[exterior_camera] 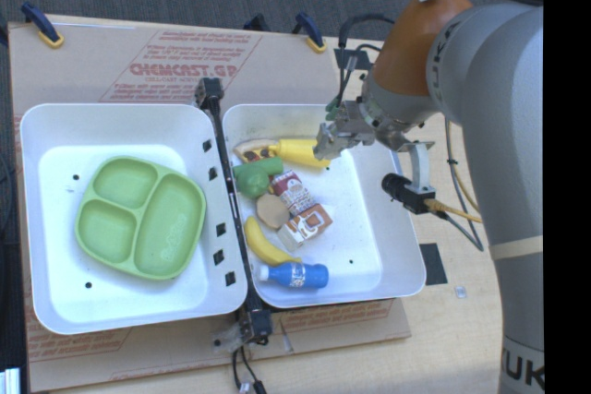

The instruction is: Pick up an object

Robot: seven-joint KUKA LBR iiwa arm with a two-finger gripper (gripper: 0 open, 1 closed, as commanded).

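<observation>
We look down at a slant from one fixed camera above the bench (443,291), far enough back to take in both white bins side by side. The arm (480,60) enters from our right.

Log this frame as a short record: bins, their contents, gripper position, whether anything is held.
left bin: green divided plate
right bin: banana, blue bottle, small carton, green toy, yellow object, tan round piece
gripper: low over the right bin's far side, at the yellow object's end
held: cannot tell, fingers not clearly visible
arm: reaches in from the right
</observation>
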